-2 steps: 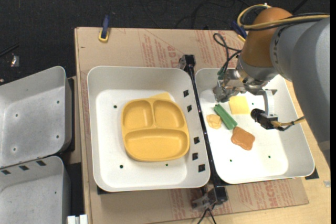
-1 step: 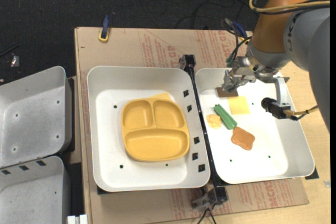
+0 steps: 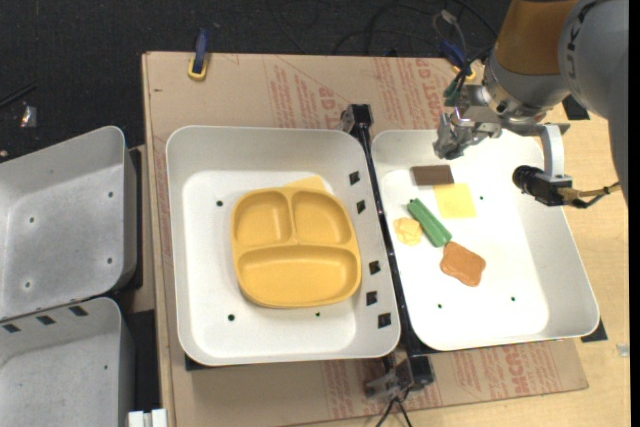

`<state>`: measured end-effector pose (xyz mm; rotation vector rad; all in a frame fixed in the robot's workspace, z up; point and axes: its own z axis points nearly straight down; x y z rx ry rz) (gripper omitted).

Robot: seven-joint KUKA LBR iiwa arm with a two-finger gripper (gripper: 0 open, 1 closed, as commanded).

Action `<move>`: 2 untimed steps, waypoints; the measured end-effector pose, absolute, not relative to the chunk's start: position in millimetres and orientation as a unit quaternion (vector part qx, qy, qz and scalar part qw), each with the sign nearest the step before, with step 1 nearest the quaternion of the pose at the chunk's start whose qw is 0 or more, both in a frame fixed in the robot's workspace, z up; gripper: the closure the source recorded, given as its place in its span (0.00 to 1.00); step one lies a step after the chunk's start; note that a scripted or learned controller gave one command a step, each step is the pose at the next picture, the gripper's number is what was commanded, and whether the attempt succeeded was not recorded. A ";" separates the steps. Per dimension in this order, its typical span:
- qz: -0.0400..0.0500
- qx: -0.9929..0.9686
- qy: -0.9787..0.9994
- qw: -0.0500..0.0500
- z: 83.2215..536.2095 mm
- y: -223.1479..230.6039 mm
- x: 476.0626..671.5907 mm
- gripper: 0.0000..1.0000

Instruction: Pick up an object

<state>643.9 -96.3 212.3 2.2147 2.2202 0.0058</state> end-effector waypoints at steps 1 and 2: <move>0.002 0.706 0.708 0.003 256.6 -98.5 641.0 1.00; 0.001 0.706 0.708 0.002 277.2 -98.7 641.9 1.00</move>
